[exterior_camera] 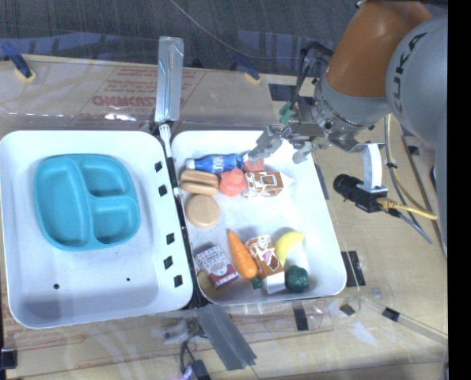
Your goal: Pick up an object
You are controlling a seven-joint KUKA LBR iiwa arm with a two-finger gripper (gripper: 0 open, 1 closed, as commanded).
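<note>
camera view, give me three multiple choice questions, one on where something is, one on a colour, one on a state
1. Where does the teal plastic divided tray lie?
A. in the left white bin
B. in the right white bin
C. on the bench outside the bins

2. What colour is the toy carrot?
A. purple
B. orange
C. white

3. How does the blue bottle with a white cap rest?
A. standing upright
B. lying on its side
C. stacked on the tray

Answers:
1. A, the tray sits alone in the left bin.
2. B, it is an orange cone among the food in the right bin.
3. B, its length runs flat along the bin floor, cap to the left.
</note>
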